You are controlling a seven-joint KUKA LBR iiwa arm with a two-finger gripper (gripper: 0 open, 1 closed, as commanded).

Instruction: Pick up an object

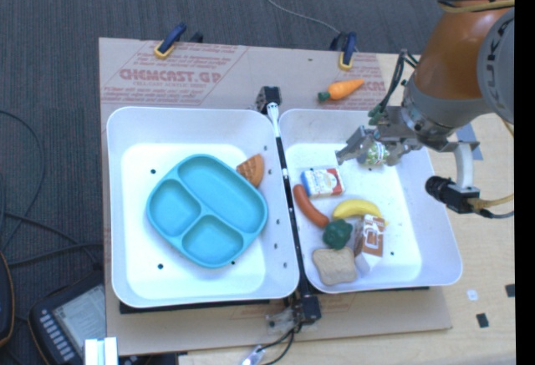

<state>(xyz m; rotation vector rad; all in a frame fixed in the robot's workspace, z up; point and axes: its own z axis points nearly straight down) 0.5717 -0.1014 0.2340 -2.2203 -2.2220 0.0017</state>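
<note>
My gripper [374,146] hangs over the back of the right bin [435,259], on the grey arm with its orange band [460,46]. A small pale green and white object [374,157] shows right under the gripper; whether it is held or lying in the bin I cannot tell. In front of it lie a red and white carton [322,181], a red sausage [309,206], a banana [358,209], a green broccoli piece [338,234], a brown and white carton [370,238] and a slice of bread [334,267].
The left bin [125,188] holds a blue divided plate [207,209] and an orange wedge [251,169] by the plate's far right. A toy carrot [341,89] lies on the cardboard behind the right bin. Two clamps [171,39] [347,50] grip the board's far edge.
</note>
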